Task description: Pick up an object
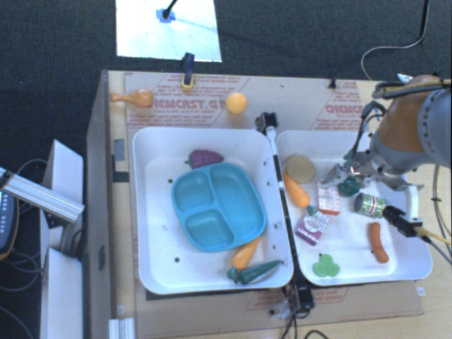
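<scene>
Dark carpet floor (49,55) — a white sheet (168,20) lies beyond the cardboard-topped bench (296,101).

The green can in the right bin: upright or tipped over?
Tipped: the green can lies on its side on the right bin floor.

The arm (417,129) runs off the right edge, so most of it is cut off. Its gripper (351,171) sits over a small teal thing (348,186), too blurry to identify. Purple object (205,158) is half tucked behind the blue tray (219,205).
</scene>
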### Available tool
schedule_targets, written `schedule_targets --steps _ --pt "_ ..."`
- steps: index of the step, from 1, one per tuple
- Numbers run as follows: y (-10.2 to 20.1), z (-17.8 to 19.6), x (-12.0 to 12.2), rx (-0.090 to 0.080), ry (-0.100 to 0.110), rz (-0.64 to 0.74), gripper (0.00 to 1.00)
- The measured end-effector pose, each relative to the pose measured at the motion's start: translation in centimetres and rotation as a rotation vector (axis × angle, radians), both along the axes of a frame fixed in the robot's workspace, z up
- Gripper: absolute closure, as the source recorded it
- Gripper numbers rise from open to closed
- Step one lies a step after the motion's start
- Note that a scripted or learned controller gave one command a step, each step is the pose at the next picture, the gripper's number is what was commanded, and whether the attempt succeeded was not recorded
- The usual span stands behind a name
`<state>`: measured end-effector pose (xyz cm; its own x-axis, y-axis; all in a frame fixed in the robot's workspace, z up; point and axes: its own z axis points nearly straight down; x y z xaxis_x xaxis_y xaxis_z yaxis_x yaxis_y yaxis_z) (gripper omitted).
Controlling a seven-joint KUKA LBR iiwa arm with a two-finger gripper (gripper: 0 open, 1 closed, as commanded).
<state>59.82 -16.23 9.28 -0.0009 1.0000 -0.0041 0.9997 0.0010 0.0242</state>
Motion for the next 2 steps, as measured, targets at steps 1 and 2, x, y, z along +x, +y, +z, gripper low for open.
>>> schedule_targets --steps 1,2 --pt "-0.1 1.1 0.1 -0.002 -0.001 0.002 1.0" --pt "7.0 5.2 1.6 0.005 0.021 0.003 1.0"
